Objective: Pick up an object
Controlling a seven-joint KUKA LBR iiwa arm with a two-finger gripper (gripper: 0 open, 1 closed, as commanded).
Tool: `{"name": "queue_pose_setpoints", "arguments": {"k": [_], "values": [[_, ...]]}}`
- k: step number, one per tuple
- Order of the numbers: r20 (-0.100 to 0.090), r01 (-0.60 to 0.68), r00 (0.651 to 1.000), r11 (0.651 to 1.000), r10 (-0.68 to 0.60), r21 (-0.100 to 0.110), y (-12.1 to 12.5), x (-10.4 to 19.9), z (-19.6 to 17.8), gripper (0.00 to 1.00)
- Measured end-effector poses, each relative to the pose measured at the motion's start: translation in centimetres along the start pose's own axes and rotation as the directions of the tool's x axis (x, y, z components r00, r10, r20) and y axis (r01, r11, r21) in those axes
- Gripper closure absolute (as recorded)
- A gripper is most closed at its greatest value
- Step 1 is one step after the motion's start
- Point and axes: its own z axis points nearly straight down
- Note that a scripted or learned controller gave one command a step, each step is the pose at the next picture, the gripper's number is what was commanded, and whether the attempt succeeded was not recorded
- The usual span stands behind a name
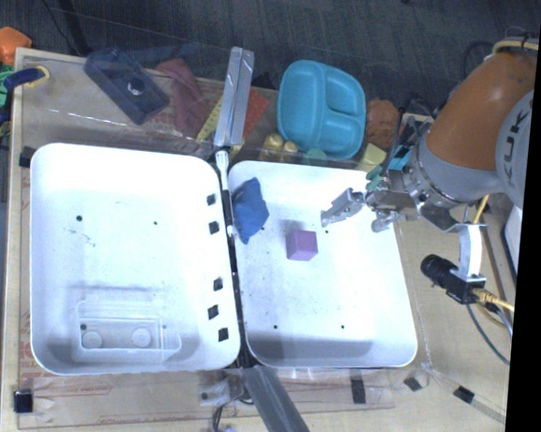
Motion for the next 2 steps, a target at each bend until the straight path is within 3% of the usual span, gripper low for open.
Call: {"name": "queue_pose_setpoints", "arguments": {"k": [1, 2], "values": [[0.000, 0.032, 0.999, 0.999, -0.032, -0.001, 2.93, -0.37, 18.44, 0.00], [0.000, 0.035, 0.999, 0.999, -0.035, 0.001, 2.90, -0.41, 17.49, 1.00]]}}
